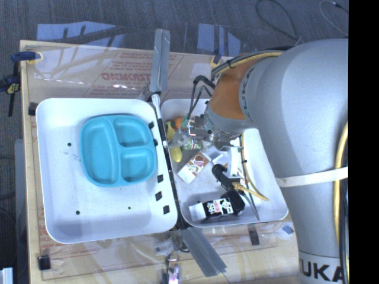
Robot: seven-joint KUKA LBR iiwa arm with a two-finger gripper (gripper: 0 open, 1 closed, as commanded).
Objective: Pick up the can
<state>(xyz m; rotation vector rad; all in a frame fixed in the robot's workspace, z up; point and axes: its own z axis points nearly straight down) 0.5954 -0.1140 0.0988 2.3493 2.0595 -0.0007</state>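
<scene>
A dark can (215, 208) with a pale label lies on its side near the front wall of the right bin (267, 176). My gripper (192, 129) hangs over the far left part of that bin, above a cluster of small items. It is well behind the can and apart from it. The grey arm and its orange band cover the bin's far right part.
Under and beside the gripper lie small yellow and orange pieces (175, 139) and a white and red carton (194, 167). The left bin (59, 194) holds a blue divided plate (118, 149). A ridge with black clips (161, 188) separates the two bins.
</scene>
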